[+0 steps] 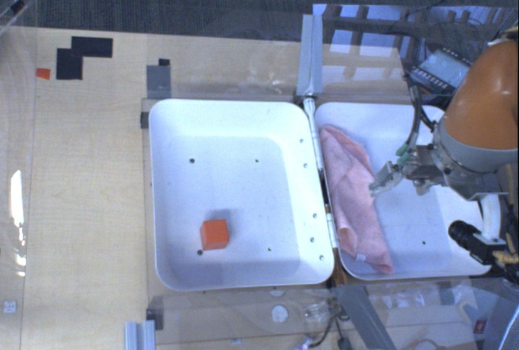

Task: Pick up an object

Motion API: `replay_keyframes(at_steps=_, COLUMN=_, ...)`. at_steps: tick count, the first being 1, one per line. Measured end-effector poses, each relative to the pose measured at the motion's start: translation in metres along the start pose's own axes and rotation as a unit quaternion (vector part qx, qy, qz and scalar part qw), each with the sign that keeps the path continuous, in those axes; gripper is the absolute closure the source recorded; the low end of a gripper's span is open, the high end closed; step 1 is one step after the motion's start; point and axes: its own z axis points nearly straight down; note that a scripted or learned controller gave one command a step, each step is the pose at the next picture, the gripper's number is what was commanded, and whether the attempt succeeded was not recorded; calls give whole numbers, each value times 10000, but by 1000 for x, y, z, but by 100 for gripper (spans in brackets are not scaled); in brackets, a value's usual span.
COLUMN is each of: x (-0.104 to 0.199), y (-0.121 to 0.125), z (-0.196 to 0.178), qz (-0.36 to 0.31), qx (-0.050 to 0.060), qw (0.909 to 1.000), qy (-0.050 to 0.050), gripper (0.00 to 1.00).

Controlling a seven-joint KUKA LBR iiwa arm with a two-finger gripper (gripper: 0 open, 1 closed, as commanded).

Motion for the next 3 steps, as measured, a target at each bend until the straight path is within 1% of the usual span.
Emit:
replay_keyframes(at_steps=1, x=16, y=-13, z=13, qz=-480, qx=-10, qw=9988, qy=-1, gripper=0)
replay_keyframes(at_steps=2, x=-22, y=15, z=97, qz=344, qx=7, qw=9994, qy=0, gripper=0)
replay_keyframes(at_steps=3, x=-33, y=72, z=130, qz=-433, qx=-51, qw=9991, qy=-8, gripper=0)
